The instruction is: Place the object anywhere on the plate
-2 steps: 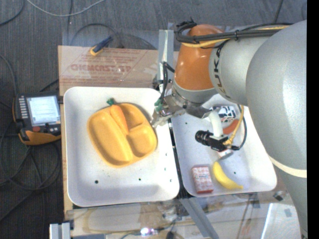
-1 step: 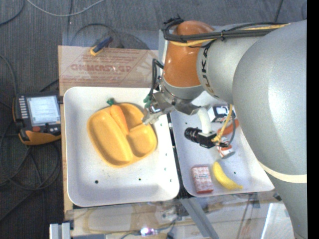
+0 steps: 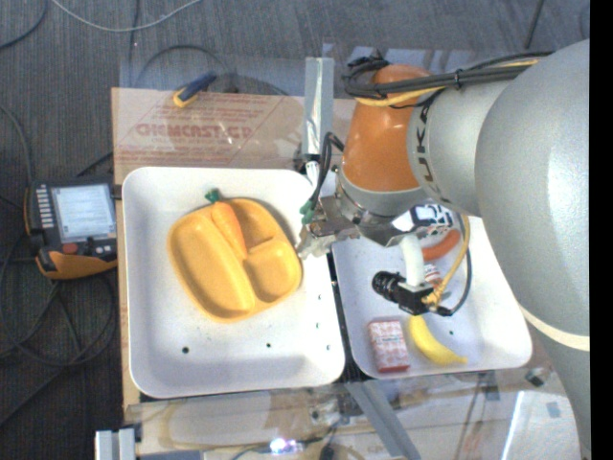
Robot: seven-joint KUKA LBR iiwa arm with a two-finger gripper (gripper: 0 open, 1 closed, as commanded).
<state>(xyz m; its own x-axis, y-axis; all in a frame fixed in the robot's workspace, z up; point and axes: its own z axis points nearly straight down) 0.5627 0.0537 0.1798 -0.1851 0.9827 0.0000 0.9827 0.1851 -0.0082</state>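
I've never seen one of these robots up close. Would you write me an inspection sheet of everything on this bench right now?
Surface: two white bins, left bin and right bin, side by side.
Job's things: yellow divided plate in the left bin, a carrot lying on it.
Clutter: banana, small red-and-white box in the right bin.
Gripper: at the plate's right edge; fingers unclear.
Cables: black cable looped at the wrist; loose cords on the floor.
Surroundings: handheld control pendant left of the bench, grey carpet.

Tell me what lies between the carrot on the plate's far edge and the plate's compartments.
Nothing visible does. The carrot already lies on the yellow plate, across its far rim in the left bin. The gripper hangs near the plate's right edge.
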